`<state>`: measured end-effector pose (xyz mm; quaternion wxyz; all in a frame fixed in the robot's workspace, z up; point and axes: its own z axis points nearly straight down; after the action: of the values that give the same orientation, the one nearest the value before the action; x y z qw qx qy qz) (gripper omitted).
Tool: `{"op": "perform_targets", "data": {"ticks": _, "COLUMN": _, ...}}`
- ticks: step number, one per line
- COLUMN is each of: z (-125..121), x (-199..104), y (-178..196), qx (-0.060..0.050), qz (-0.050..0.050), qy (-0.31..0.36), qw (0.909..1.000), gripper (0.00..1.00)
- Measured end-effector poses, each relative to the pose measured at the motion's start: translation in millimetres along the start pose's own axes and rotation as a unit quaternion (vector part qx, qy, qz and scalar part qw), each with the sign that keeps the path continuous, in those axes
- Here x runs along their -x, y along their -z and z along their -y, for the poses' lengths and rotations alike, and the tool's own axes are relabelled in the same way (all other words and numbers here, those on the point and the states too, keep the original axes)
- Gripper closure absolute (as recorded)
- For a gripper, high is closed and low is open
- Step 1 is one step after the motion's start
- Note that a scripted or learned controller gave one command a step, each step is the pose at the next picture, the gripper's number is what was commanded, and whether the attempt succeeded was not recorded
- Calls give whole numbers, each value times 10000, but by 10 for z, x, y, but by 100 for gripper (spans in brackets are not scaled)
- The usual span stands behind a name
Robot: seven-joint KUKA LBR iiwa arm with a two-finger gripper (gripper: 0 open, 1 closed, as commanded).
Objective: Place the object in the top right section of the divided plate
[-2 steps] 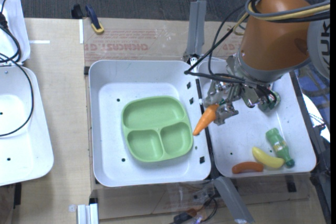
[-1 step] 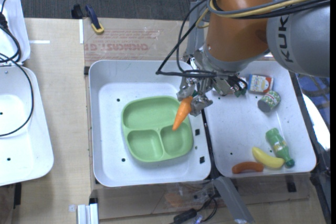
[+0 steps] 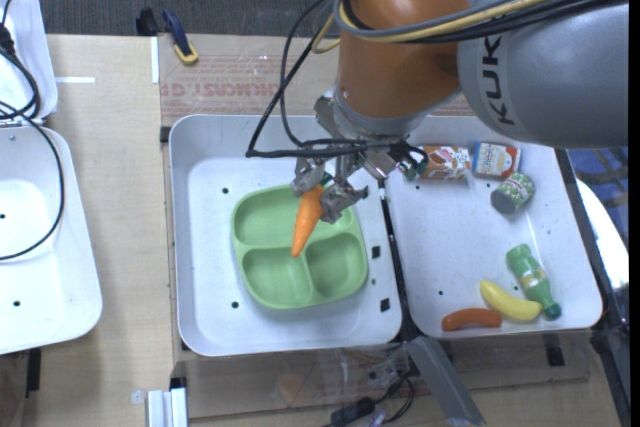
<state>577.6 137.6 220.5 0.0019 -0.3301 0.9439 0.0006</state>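
A green divided plate (image 3: 262, 215) lies in the left bin (image 3: 200, 245). An orange carrot (image 3: 305, 223) hangs tilted over the plate's right half, its thick end up between the fingers of my gripper (image 3: 324, 192) and its tip pointing down towards the plate's middle divider. The gripper is shut on the carrot's upper end, above the plate's top right section. The arm's orange band and grey body hide the back of the bin behind it.
The right bin (image 3: 450, 255) holds a small carton (image 3: 495, 159), a snack packet (image 3: 443, 162), a can (image 3: 512, 193), a green bottle (image 3: 531, 279), a banana (image 3: 508, 301) and a red-orange sausage shape (image 3: 471, 319). Cables trail from the wrist.
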Motion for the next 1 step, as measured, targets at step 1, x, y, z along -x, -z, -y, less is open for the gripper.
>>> {"op": "perform_targets", "data": {"ticks": 1, "z": -17, "x": -367, "y": -1042, "qx": -30, "qz": 28, "qy": 1700, "qw": 9854, "gripper": 100}}
